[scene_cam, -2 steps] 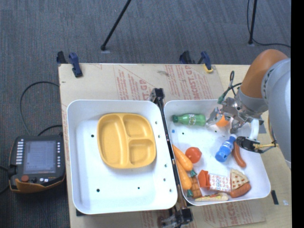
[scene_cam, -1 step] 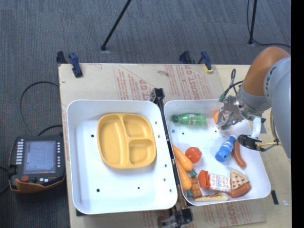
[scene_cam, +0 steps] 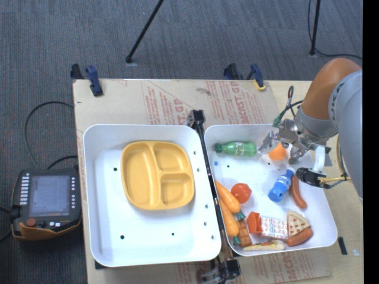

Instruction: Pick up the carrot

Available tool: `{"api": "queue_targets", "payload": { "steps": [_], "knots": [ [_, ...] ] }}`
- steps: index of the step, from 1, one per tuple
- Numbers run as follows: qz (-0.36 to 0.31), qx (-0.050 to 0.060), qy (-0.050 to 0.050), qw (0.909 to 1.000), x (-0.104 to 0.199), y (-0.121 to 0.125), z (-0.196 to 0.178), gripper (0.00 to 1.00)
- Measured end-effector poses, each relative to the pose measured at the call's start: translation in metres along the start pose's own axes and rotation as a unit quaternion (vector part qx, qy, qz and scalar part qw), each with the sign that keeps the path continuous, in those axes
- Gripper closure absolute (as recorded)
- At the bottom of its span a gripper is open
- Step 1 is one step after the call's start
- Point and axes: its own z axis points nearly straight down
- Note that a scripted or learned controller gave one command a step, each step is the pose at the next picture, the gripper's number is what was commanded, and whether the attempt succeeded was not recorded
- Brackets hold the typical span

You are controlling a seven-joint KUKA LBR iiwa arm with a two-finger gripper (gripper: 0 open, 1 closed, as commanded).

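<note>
Two carrots (scene_cam: 228,198) lie along the right bin's (scene_cam: 329,220) left wall, and my gripper (scene_cam: 283,147) is up near the far edge, fingers spread around a small orange thing (scene_cam: 278,152). Approach step, really; next I need to cross over.

Carrot (scene_cam: 227,196): orange, tapered, lying flat at left wall of right bin, slanting near-right; second orange piece below, possibly another carrot, touching it.
</note>
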Motion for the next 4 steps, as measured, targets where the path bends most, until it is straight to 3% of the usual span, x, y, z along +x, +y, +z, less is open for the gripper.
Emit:
{"api": "queue_targets", "payload": {
  "steps": [1,2,3,4],
  "knots": [
    [-0.002,0.001,0.0,1.0,0.0,0.0,-0.01,1.0],
    [-0.003,0.001,0.0,1.0,0.001,0.0,-0.01,0.0],
    [0.056,-0.002,0.0,0.9984,-0.007,0.002,-0.052,0.0],
    [0.046,0.002,0.004,0.9989,-0.004,0.001,0.011,0.0]
  ]
}}
